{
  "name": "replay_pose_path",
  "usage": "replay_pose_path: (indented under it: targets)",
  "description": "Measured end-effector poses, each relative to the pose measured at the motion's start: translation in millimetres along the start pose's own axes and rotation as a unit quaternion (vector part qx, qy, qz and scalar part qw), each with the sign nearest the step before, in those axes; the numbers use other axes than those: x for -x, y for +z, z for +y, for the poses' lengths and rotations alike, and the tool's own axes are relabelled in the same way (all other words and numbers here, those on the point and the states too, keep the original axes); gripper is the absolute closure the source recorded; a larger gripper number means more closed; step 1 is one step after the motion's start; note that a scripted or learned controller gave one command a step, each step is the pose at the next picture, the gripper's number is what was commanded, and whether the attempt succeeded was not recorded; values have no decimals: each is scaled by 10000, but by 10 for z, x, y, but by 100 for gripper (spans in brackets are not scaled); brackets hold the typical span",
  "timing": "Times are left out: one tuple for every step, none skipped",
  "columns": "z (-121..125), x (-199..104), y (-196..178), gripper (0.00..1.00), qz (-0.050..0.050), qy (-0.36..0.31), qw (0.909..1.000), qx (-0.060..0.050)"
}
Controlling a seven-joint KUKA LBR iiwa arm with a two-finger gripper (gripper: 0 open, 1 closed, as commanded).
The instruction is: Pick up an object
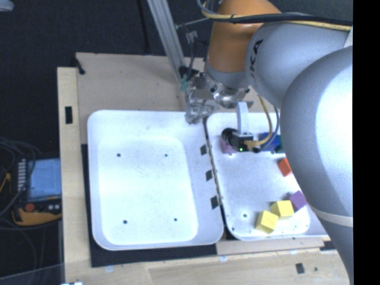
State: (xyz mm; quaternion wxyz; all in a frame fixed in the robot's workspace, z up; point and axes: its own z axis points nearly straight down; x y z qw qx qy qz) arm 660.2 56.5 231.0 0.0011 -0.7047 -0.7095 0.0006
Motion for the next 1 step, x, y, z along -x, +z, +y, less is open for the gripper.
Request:
replay_pose_path:
  targets:
    - [79,-414,-99,100,-2,15,10000,15]
